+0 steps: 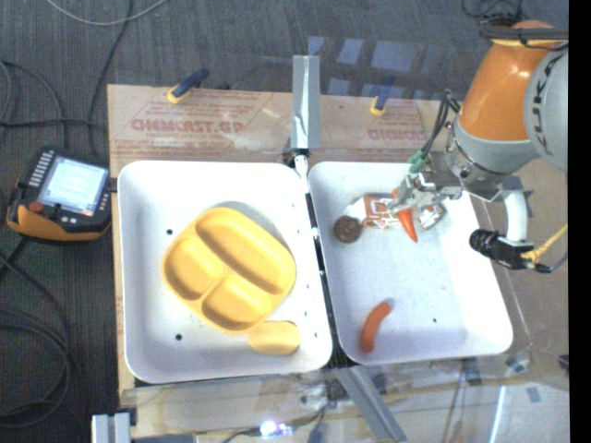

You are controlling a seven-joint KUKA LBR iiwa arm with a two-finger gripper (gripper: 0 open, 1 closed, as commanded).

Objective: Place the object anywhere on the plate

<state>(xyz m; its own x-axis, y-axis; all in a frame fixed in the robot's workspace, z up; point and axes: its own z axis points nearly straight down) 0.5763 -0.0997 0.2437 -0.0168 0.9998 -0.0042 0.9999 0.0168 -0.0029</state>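
Orange, tapered toy carrot [409, 225] lies in the right white bin [480, 335], long axis nearly vertical in the camera view, narrow tip toward the bin's near side. The metal two-finger gripper [420, 203] sits directly over its upper end; finger spread cannot be told. Yellow three-compartment plastic plate [230, 267] occupies the left white bin [148, 201]. Both bins rest on a cardboard-covered bench [212, 127] above dark carpet [55, 81].

You're looking at a robotics lab cell, not a kitchen. Two white bins [138, 358] sit on a plywood bench [231, 123] fixed with clamps [187, 85], a teach pendant [63, 195] lies on grey carpet [55, 340], and loose cables [83, 7] trail around the KUKA arm [508, 100].
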